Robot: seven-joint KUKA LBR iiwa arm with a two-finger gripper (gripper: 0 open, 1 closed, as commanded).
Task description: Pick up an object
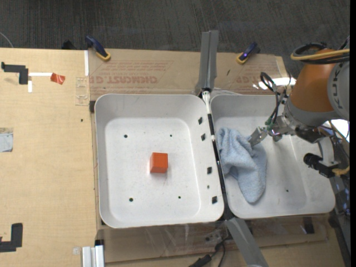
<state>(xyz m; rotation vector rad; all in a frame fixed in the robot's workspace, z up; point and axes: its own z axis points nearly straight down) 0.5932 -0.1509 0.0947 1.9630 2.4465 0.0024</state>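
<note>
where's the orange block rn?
The orange block sits near the middle of the left bin in the camera view, apart from the blue cloth in the right bin.

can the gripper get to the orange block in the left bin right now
Probably yes. The block lies alone in the open left bin; the gripper hangs by the cloth in the right bin, with only the low divider between.

The arm [317, 93] is a rounded grey body with a broad orange band above the wrist. A yellow cable and thin black cables loop around its top and side. Below the wrist sits a darker metal tool [261, 136], with black fittings beside it.
</note>
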